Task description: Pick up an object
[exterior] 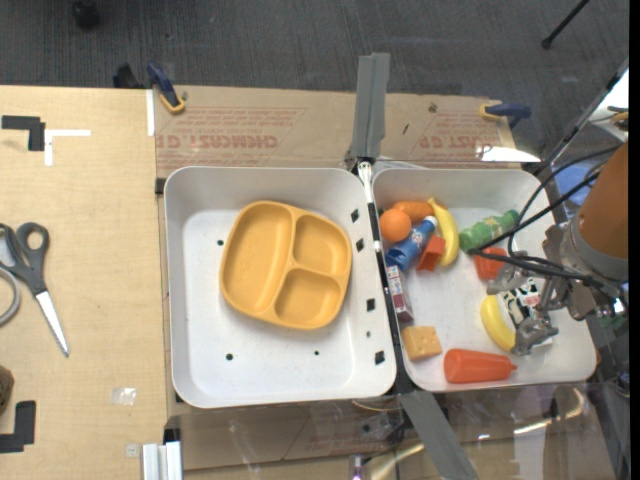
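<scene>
- Gripper (527, 320) low in the right bin (455, 180), at its right side; fingers apart, clamping nothing.
- Just left of the fingertips, touching or nearly so: a banana (495, 322), long axis running from upper left to lower right.
- Below it, a carrot (478, 366) lying near level, tip pointing right.
- Further left: cracker (421, 342), second banana (444, 230) standing near upright, orange (396, 225), green bottle (487, 229).
- In the left bin (190, 298), a yellow plate (286, 265) with three sections.
</scene>
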`<state>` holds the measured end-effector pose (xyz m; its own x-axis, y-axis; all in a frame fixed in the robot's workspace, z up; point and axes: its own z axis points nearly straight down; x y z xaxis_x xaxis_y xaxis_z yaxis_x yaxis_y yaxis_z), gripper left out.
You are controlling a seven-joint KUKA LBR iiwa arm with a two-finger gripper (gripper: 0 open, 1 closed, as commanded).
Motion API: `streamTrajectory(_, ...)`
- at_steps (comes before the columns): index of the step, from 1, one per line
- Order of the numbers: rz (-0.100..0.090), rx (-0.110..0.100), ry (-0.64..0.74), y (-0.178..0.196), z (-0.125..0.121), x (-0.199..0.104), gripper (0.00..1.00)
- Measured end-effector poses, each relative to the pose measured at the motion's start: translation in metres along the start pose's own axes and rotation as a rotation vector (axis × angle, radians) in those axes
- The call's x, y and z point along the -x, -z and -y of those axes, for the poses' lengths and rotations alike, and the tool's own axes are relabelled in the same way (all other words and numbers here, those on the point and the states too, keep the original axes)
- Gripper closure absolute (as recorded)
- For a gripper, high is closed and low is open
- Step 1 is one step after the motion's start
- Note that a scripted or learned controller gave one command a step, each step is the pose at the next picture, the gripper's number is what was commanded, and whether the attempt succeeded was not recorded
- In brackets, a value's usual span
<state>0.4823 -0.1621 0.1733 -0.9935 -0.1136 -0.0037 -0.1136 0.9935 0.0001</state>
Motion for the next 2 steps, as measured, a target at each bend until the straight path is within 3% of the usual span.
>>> streamTrajectory(1, 0.007, -0.002, 0.035, -0.0794, 0.0158, 0.0226, 0.00)
streamTrajectory(2, 0.007, 0.000, 0.032, -0.0707, 0.0151, 0.0232, 1.00)
